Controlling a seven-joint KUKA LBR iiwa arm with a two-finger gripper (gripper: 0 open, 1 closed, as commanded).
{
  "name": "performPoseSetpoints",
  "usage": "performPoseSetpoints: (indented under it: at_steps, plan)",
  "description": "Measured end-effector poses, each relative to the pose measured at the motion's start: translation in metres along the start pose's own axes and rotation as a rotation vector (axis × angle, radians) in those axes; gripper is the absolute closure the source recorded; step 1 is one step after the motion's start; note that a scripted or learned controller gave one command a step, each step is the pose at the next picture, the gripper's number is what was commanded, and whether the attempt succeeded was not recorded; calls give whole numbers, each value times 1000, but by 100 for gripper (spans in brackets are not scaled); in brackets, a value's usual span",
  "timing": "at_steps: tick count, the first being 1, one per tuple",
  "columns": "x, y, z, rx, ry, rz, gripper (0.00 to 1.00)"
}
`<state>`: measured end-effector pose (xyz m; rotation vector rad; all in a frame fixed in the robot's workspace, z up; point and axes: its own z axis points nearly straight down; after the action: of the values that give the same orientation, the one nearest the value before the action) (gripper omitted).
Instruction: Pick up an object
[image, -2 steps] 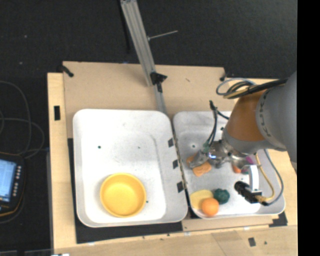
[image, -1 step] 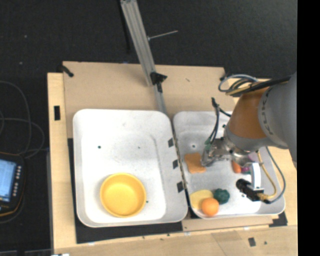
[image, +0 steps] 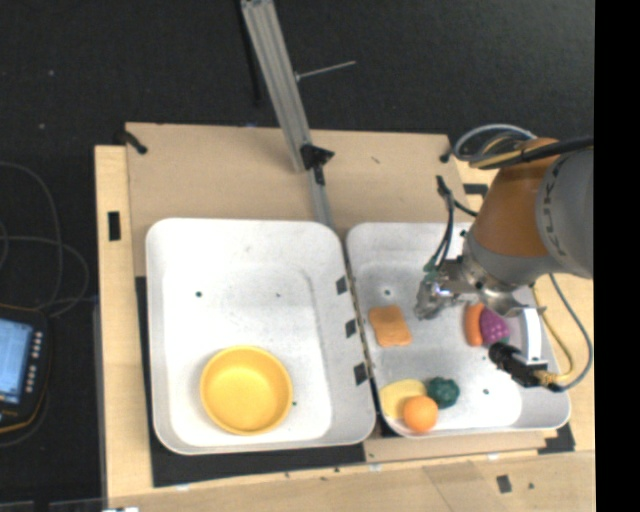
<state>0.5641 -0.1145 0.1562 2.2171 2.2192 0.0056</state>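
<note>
My gripper (image: 430, 301) hangs over the right bin (image: 400, 250), just right of an orange sponge-like block (image: 390, 326) lying on the bin floor. Nothing shows between its tips. A purple object (image: 493, 325) and a small orange piece (image: 473, 325) lie right of the gripper, partly under the wrist. At the bin's front sit an orange ball (image: 420, 413), a pale yellow item (image: 400, 392) and a dark green object (image: 443, 391). A yellow bowl (image: 246, 389) rests in the left bin (image: 230, 260) near its front.
A slanted metal pole (image: 285, 90) reaches down to the gap between the bins at the back. Cables loop around the arm at the right. A handheld screen (image: 15, 365) lies off the bench at the far left.
</note>
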Motion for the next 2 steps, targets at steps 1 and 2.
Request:
performPoseSetpoints:
  at_steps: [1,2]
  plan:
    - [-6,7,-62,-2,-1,-2,100]
    - [-3,5,-108,-1,-1,-3,100]
